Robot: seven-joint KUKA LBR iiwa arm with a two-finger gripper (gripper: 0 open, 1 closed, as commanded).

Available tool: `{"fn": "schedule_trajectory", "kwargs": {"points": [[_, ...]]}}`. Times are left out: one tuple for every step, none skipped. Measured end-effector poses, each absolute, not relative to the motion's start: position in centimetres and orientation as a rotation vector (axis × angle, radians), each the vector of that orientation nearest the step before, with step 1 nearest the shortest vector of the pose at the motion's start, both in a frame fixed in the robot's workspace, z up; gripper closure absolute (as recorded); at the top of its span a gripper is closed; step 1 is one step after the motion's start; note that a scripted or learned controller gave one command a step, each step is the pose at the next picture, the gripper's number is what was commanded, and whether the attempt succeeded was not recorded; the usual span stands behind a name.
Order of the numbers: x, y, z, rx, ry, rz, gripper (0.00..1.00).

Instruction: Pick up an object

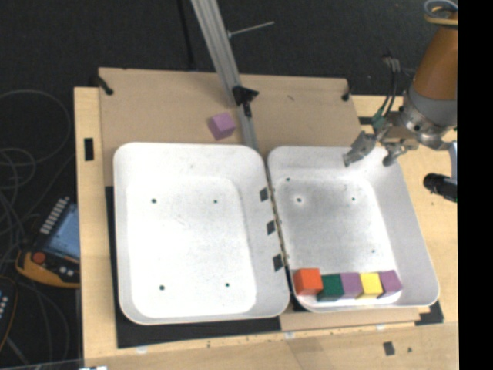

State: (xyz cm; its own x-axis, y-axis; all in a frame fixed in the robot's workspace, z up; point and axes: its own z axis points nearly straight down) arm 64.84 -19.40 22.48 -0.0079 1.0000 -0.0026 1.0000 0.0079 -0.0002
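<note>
- Tabletop (pixel 323 99): carries two shallow white bins side by side. No readable brand, label or writing appears on it.
- Left bin (pixel 131 206): a bare white floor with a few dark dots; no print is legible.
- Right bin (pixel 400 206): holds the candidate objects, lined up in a row along its near edge.
- Arm (pixel 437 60): reaches in from the right and stops above the far right corner of the right bin. No marking on it can be read.
- Tool (pixel 373 151): its two fingers stand spread apart with nothing between them. It sits well apart from the row of blocks.
- Blocks in the right bin, left to right: orange block (pixel 308 280), green block (pixel 332 286), purple block (pixel 351 284), yellow block (pixel 372 284), second purple block (pixel 390 280). Each touches its neighbour.
- Loose purple block (pixel 222 126): lies on the tabletop beyond the left bin.
- Task status, as a judgement: no object is grasped. Approach, descent, closing and lift all remain.
</note>
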Motion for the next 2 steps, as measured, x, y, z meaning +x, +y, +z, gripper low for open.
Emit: {"fn": "schedule_trajectory", "kwargs": {"points": [[66.2,-15.8,16.3,2.218,2.228,-0.003,0.00],[61.3,-13.0,14.9,2.224,2.223,-0.004,0.00]]}}
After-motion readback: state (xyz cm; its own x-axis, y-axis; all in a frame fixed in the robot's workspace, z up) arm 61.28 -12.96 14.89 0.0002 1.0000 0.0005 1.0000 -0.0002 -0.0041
